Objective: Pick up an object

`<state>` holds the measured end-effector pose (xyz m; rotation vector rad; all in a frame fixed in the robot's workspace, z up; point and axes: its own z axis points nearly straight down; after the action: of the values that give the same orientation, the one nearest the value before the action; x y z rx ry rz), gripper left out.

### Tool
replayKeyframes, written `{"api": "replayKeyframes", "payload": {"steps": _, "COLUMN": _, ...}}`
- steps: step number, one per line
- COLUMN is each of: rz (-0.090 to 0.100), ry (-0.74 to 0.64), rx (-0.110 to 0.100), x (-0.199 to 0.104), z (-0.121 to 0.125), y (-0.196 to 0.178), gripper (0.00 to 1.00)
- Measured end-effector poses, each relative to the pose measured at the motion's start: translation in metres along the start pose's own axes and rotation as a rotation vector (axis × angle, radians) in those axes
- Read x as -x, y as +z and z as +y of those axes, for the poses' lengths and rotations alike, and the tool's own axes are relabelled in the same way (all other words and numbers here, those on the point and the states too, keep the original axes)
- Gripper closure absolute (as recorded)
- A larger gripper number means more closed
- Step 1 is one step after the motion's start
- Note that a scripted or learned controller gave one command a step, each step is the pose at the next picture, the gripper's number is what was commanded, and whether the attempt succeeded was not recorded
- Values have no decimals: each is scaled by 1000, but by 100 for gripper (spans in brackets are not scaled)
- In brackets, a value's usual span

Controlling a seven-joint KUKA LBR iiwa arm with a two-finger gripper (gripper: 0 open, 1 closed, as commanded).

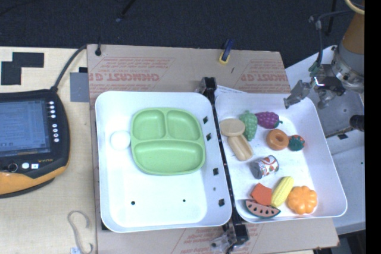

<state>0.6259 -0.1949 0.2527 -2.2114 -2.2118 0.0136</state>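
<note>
Two white bins sit side by side on the bench [47,59]. In the camera view, the left bin [113,199] holds a green divided plate [166,141]; the right bin [324,151] holds toy food: purple grapes [268,120], a donut [277,140], a can [264,167], corn [281,190], an orange pumpkin [302,200] and a watermelon slice [262,210]. The gripper [318,89] hovers at the right bin's far right corner, holding nothing; whether the jaws are wide or narrow I cannot tell. A good grasp would probably target the donut, which lies nearest and apart from its neighbours, descending straight so the jaws straddle it.
</note>
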Motion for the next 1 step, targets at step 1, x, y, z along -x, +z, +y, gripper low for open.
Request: {"api": "replayKeyframes", "payload": {"steps": 1, "rz": -2, "ry": -1, "rx": 10, "x": 0, "z": 2, "y": -7, "gripper": 0}}
